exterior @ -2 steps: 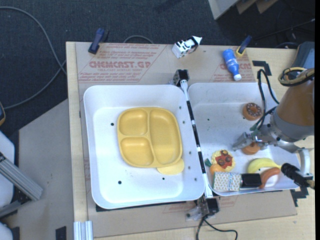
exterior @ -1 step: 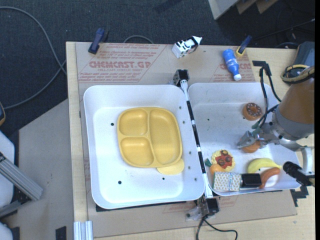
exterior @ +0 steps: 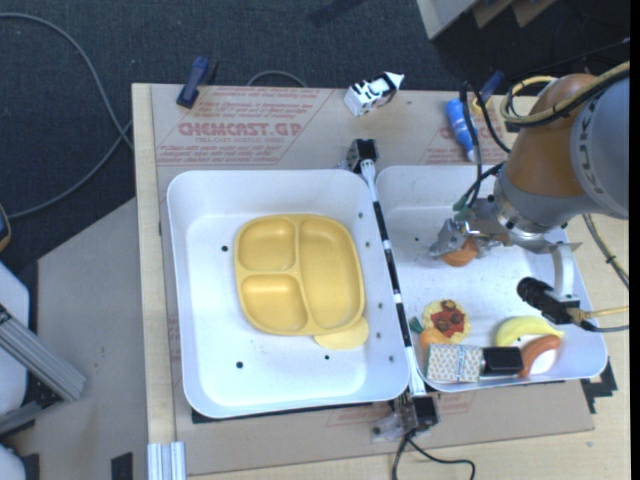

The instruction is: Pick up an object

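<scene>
Item one: the hand point(exterior: 455, 242), which I am watching hang low in the right bin point(exterior: 420, 190), its metal tips sitting right over a small orange piece point(exterior: 461, 258). Whether the tips are apart or pinched together I cannot tell from this slant, nor whether the piece is actually between them.

Item two: the orange piece, which I am taking as the thing to pick, is lying alone in the upper middle of the right bin, well apart from the other toys (probably why the program is going for it, since there is room around it).

Item three: a cluster along the bin's near edge, consisting of a round pizza toy point(exterior: 445, 319), a checkered block point(exterior: 454, 364), a black block point(exterior: 502, 360) and a yellow and red piece point(exterior: 530, 340), all packed close.

Item four: the left bin point(exterior: 200, 298), carrying a yellow divided tray point(exterior: 298, 273) lying flat.

Item five: the desk point(exterior: 250, 128), a printed board with blue clips point(exterior: 192, 81) at its far edge, standing over dark carpet with loose cables.
</scene>
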Controlling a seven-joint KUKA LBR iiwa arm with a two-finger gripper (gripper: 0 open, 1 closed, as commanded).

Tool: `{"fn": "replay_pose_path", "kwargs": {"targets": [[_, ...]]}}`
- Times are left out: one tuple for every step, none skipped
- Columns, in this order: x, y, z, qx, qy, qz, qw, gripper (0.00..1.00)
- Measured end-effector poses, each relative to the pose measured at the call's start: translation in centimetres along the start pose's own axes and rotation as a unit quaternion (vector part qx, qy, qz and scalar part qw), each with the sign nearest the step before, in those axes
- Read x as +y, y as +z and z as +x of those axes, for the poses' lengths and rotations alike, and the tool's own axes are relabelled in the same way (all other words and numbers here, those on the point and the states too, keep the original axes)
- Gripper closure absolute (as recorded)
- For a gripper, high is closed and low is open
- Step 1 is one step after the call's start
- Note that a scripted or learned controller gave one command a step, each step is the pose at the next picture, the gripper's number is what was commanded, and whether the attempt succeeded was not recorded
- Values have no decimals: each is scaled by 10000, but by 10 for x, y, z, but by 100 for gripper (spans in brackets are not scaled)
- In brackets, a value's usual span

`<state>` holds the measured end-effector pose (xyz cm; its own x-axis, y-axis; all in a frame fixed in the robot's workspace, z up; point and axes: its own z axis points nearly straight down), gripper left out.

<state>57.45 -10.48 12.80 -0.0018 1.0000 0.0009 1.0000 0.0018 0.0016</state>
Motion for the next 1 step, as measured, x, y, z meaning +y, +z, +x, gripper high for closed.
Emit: {"fn": "replay_pose_path", "kwargs": {"targets": [[86, -57, 77, -1, -4, -4, 10000, 100]]}}
